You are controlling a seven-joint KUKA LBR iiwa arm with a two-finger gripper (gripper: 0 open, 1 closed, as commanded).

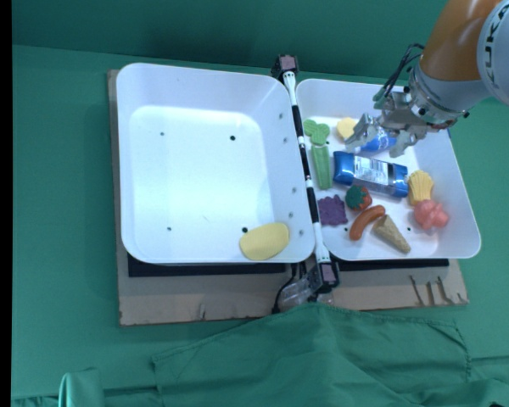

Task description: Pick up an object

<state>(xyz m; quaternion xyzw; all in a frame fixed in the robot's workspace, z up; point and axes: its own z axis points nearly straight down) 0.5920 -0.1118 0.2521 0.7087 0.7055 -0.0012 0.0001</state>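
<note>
My gripper (383,136) hangs low over the back of the right bin (458,244), close above a small blue-and-white item (377,142). Whether that item is gripped cannot be made out. Just in front lies a blue packet (371,172). Around it in this bin are a yellow piece (347,128), a green cucumber (322,166), a green leafy toy (316,130), a purple piece (332,209), a red-and-green strawberry (358,197), a sausage (366,221), a cone (391,233), yellow corn (420,186) and a pink toy (430,214).
The left bin (153,83) holds one yellow lemon-shaped piece (265,241) in its front right corner. A black-and-white bar (304,155) runs between the bins. Both bins rest on a cardboard sheet (195,303); green cloth (322,354) bunches at the front.
</note>
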